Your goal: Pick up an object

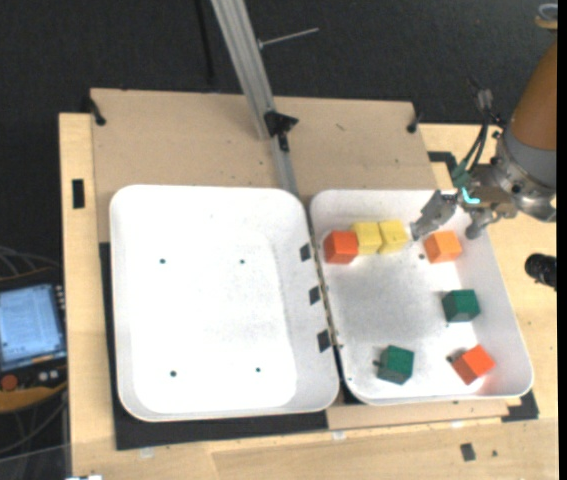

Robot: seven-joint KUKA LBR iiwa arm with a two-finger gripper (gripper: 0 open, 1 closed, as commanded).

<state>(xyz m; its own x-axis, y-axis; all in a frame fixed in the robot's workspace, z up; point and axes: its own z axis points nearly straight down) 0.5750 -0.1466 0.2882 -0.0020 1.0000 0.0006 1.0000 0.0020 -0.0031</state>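
I see the pale wooden surface (213,138), then two smooth white bins; the right bin (393,288) holds small matte blocks. My hand (451,216) hovers, fingers seemingly spread, by the orange cube (443,246), grasping nothing.

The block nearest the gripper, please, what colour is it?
Orange block, shown in the camera view.

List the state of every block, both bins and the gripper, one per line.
Gripper: above the right bin's far side, nothing visibly between its fingers.
Orange-red block: resting, touching a yellow block.
Two yellow blocks: resting side by side.
Orange block: resting just under the gripper.
Upper green block: resting, alone.
Lower green block: resting, alone.
Red-orange block: resting near the bin's corner.
Right bin: holds all blocks.
Left bin: bare white floor.
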